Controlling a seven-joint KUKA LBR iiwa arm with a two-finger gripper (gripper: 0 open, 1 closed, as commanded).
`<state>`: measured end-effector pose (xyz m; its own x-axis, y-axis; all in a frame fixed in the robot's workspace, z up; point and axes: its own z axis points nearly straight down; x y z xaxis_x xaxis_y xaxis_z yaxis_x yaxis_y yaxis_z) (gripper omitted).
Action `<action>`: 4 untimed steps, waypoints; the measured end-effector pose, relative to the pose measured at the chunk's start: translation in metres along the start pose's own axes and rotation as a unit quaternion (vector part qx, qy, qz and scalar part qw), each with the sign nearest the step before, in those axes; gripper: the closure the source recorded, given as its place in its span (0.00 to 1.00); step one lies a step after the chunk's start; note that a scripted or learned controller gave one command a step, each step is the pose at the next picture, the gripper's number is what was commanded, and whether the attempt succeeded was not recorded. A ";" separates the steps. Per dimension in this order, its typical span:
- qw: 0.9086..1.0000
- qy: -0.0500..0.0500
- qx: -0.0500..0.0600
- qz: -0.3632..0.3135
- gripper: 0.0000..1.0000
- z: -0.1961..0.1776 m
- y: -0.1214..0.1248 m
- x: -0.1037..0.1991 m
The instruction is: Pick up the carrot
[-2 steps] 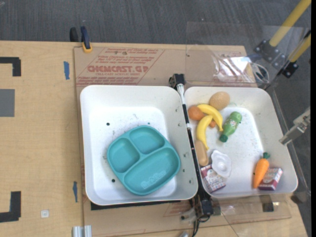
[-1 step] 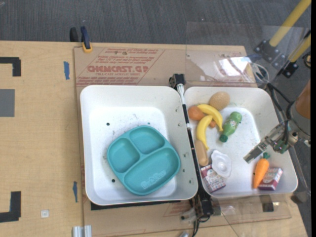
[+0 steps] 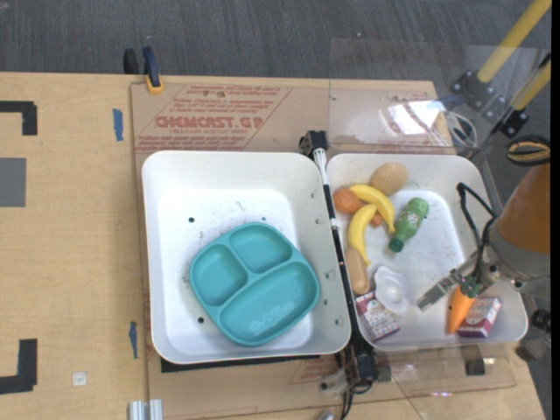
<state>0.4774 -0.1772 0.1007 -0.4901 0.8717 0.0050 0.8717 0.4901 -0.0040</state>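
Gripper (image 3: 459,285) sits low in the right bin, near its front right corner, and whether its fingers are apart or together cannot be told from this slanted overhead view. One grey metal finger (image 3: 435,293) juts out to the left and slightly down over the bin floor.

Two shallow white bins rest side by side on a light wooden bench (image 3: 70,234), on top of a sheet of brown cardboard (image 3: 210,116) printed with red lettering. Beyond the bench lies dark grey carpet, and a yellow pole (image 3: 523,26) crosses the top right corner. The left bin (image 3: 175,182) holds a teal divided plate (image 3: 255,283) with three compartments, set toward the front.

Entering from the right edge, the arm (image 3: 529,221) shows its orange band and a grey wrist, which angles down and to the left into the right bin (image 3: 455,169).

An orange carrot (image 3: 457,309) lies just below the gripper, touching or nearly touching it, tilted with its narrow end toward the front wall. It is not seen between the fingers. Pressed against the carrot's right side is a small purple and white carton (image 3: 480,317).

Elsewhere in the right bin, a yellow banana (image 3: 366,217) curves near the left wall beside an orange fruit (image 3: 346,200), a tan potato (image 3: 388,178) and a green bottle (image 3: 407,221). A clear plastic cup (image 3: 391,289) and another small carton (image 3: 378,316) lie toward the front.
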 end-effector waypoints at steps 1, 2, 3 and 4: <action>1.000 -0.006 -0.005 -0.001 1.00 -0.013 0.004 -0.002; 0.997 -0.004 -0.005 0.079 1.00 -0.038 0.030 0.047; 0.997 -0.004 -0.004 0.079 0.00 -0.038 0.029 0.046; 1.000 -0.002 -0.001 0.000 0.00 0.006 -0.001 -0.006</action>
<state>0.4791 -0.1828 0.0946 -0.4895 0.8720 0.0018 0.8720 0.4895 -0.0020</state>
